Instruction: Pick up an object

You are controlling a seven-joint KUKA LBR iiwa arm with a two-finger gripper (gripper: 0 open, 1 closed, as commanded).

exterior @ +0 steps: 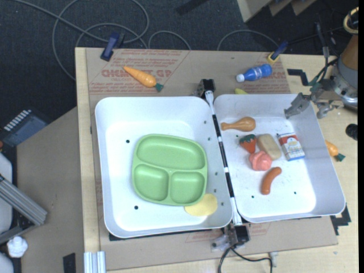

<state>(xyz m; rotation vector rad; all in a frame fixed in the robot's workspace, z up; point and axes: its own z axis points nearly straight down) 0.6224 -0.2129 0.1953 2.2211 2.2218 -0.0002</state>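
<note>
Hovering over the right bin's (324, 198) far-right corner, the gripper (310, 102) (finger spread indiscernible).

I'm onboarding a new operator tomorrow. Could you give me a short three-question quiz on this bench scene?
1. True or false: the green plastic divided tray lies in the left white bin.
2. Which lies outside both bins, on the cardboard bench top? A) the orange toy sausage B) the blue and white bottle C) the tan toy drumstick
3. Fill in: the flat pale yellow piece touches the tray's ______ corner.

Key: 1 true. 2 B. 3 lower right, as the camera sees it; the piece is partly under that corner.
</note>
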